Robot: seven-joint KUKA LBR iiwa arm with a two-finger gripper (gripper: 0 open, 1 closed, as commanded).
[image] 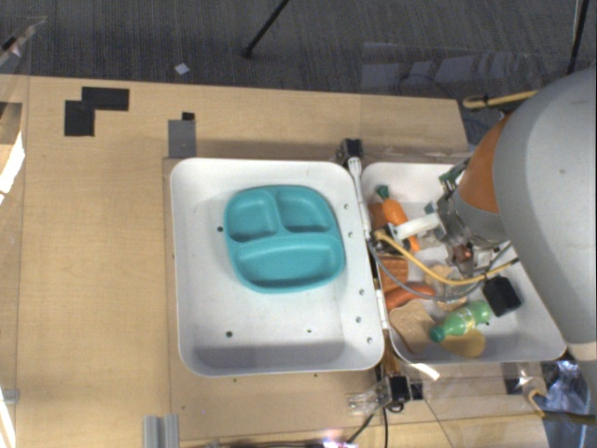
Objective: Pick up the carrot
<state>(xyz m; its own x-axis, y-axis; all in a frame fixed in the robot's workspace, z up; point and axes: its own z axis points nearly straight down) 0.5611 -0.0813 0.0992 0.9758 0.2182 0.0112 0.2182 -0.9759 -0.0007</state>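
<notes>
On the far left of the wooden bench we see black tape marks near the back edge. Next comes the left bin, white and shallow. A teal plate with three compartments lies in it, somewhat toward the back, and the plate has nothing on it.

The right bin sits just beside the left one, the two rims touching along the middle. The carrot lies in this right bin, close to its left wall and toward the back. It is orange, with a small green tuft at its far end. Just in front of it along the same wall we see two more orange things, partly covered, and we cannot tell what they are. Nearer the front edge lies a flat tan piece. Beside it to the right are a green bottle-shaped thing and a yellowish lump, which touch each other.

The gripper hangs over the middle of the right bin, to the right of the carrot and apart from it. We cannot tell whether it is released or clenched, and we see nothing grasped in it. The grey arm with its orange band covers the right side of that bin.
</notes>
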